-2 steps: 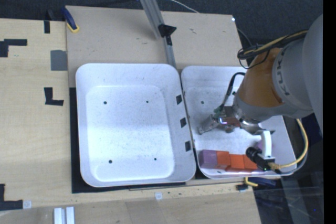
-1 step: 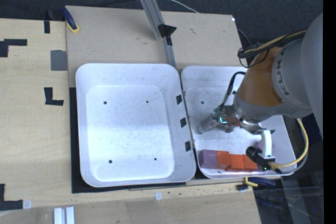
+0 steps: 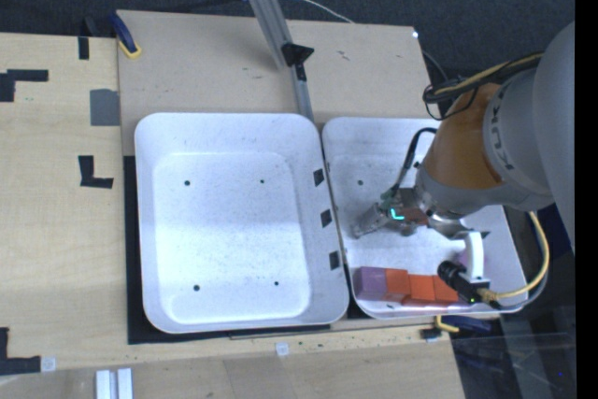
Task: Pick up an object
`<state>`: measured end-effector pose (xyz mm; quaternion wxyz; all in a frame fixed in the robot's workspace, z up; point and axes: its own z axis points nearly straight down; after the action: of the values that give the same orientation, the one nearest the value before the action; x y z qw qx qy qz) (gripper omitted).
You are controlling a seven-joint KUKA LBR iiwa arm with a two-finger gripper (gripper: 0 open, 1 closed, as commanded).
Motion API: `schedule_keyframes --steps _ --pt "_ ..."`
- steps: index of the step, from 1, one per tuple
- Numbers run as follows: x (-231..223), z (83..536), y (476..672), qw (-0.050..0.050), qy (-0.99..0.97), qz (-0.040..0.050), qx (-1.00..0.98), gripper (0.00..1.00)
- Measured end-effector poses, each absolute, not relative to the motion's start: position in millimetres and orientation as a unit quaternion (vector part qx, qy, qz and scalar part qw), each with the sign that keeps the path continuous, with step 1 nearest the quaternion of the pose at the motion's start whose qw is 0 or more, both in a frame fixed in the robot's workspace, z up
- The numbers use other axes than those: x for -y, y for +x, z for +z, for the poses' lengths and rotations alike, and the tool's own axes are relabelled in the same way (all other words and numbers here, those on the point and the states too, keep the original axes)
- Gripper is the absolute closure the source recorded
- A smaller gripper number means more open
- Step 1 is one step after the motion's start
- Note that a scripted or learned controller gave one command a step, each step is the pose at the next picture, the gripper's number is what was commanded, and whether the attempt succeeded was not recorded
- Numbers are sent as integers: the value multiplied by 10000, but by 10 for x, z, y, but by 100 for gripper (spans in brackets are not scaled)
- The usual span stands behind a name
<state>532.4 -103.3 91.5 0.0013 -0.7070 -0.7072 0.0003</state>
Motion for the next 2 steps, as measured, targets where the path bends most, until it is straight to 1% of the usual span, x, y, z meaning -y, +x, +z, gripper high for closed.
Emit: schedule_keyframes --steps 1,2 --pt "1026 1010 5320 26 -7067 3 7075 100" --pt "378 1963 5275 -13 -7046 -26 7096 100"
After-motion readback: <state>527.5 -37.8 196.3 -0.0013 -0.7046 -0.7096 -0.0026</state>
